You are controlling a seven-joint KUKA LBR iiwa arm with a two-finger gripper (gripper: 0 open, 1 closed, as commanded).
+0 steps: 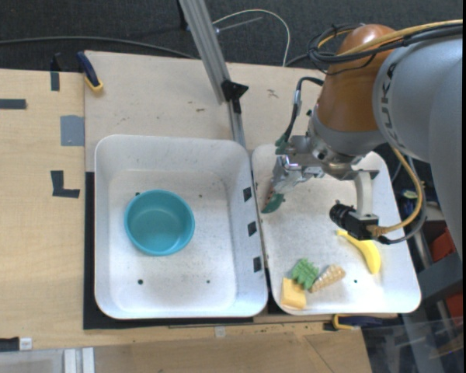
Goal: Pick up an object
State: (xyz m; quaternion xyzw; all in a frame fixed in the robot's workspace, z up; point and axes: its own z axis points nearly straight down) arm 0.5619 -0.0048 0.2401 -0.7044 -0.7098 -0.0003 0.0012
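The gripper [278, 186] hangs low over the right bin [388, 286], jaws clamped on a small green object [273, 203] dangling just beneath them; the lift looks underway, clearance remaining

Arm [419, 76] cut off at right edge.

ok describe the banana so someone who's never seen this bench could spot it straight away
Start at the right-hand white bin, the one the grey arm reaches over. Along its right side, below the gripper, lies the banana. It is a curved, plain yellow piece lying apart from the green toy, the yellow wedge and the tan cone-like piece clustered at the bin's near edge.
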